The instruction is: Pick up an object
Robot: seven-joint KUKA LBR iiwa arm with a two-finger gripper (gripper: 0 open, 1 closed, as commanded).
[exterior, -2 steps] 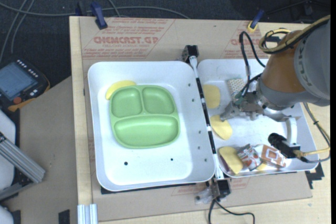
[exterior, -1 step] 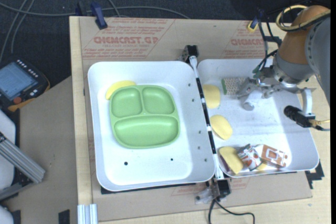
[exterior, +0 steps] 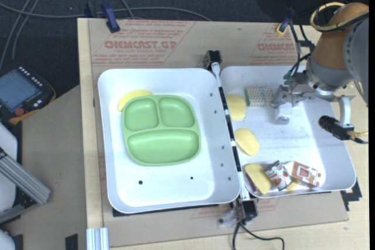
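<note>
My gripper [exterior: 282, 115] hangs low over the back middle of the right bin [exterior: 299, 140], with nothing seen held in it. Just to its left lies a small speckled green-and-pink pad [exterior: 259, 95]. Along the bin's left wall lie three pale yellow pieces: one at the back [exterior: 236, 107], one in the middle [exterior: 246, 141], and one at the front [exterior: 257, 178]. Beside the front one, crumpled snack packets [exterior: 296, 174] in red, white and orange lie against the front wall.
The left bin [exterior: 117, 184] holds a green divided plate [exterior: 161, 129], with a yellow banana-like piece [exterior: 133, 97] tucked behind its back left corner. A black hinge strip [exterior: 225, 120] runs between the bins. The arm's orange band [exterior: 334, 44] stands over the right bin's back right corner.
</note>
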